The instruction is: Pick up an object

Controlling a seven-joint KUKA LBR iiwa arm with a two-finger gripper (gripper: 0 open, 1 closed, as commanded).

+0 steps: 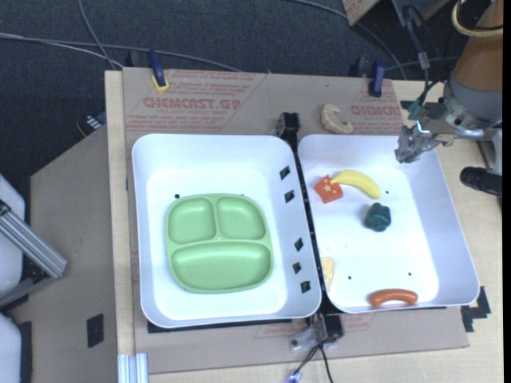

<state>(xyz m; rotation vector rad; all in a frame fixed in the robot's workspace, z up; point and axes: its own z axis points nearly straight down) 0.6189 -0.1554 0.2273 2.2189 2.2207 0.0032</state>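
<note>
A yellow banana (357, 183) lies in the upper middle of the right bin (447, 238), curved, with its ends pointing down toward the bin floor's near side. A small red block (327, 189) sits just beside its left end, touching or almost touching it, and both lie close to the bin's left wall. Below and to the right of the banana, set apart from it, rests a dark green lump (378, 216), rounded and bumpy. An orange sausage (393, 298) lies well apart from these, along the bin's front rim, and a pale yellow piece (326, 271) rests against the left wall lower down. The middle and right of this bin's floor are bare white, leaving open room around the green lump. The gripper (409, 148) hangs over the bin's upper right corner, near the back rim, well apart from the banana; whether its tips are spread or closed cannot be told, and nothing is seen in it. The left bin (152, 174) holds a green divided plate (219, 242), with white floor free along its back and left side. A tan object (337, 118) lies on the board behind the bins.
</note>
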